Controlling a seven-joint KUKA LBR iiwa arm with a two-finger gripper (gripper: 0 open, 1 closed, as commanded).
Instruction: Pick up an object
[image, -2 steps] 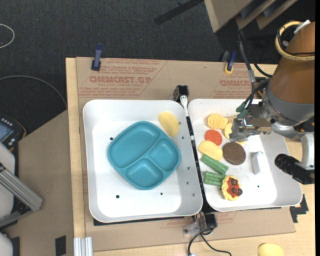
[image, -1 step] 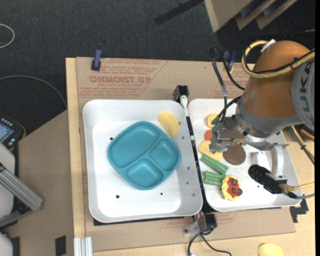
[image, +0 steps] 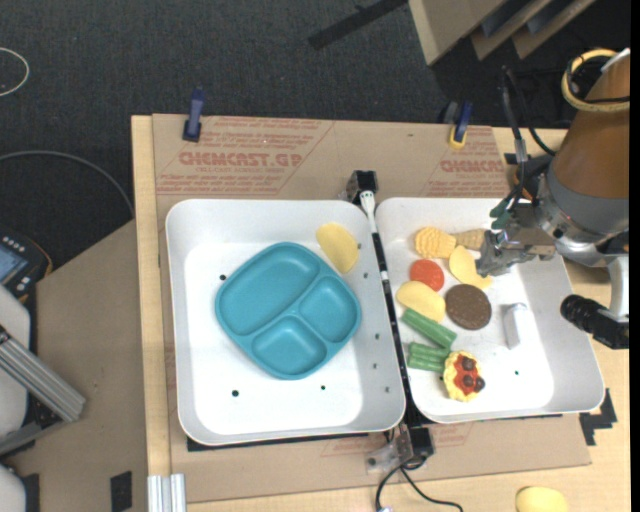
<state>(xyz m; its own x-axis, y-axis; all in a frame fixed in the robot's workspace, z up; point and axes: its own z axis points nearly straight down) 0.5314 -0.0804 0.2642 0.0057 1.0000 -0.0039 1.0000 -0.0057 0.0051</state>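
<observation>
The gripper is being held low over the right bin, at three o'clock in the view, just above a pale yellow piece and a brown round disc. Whether the fingers are open or closed cannot be told; nothing is being seen between them. A red piece, green beans and a grey block are lying nearby. In the left bin, a blue divided plate is being flanked at one o'clock by a yellow piece.
</observation>
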